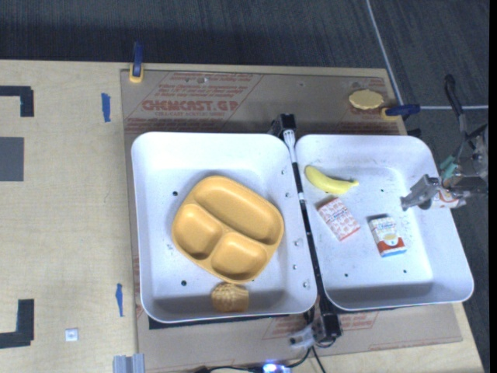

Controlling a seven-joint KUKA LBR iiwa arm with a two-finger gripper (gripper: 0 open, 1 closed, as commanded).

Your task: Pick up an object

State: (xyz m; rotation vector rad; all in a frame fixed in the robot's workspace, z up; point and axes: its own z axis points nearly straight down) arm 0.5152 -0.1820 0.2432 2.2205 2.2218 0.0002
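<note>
The pale wooden surface (62,231) carries a brown cardboard sheet (256,95), on which two white bins (151,162) (443,278) sit side by side.

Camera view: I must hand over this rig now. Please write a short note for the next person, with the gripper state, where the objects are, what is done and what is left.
Gripper: at the right rim of the right bin, above the bin floor, nothing visible between its fingers.
Right bin: banana near the upper left corner, red patterned card below it, small red and white carton closest to the gripper.
Left bin: yellow divided tray, with a brown round object at its lower edge.
Done: no object picked yet.
Left: grasp and lift one; the carton looks nearest.
</note>
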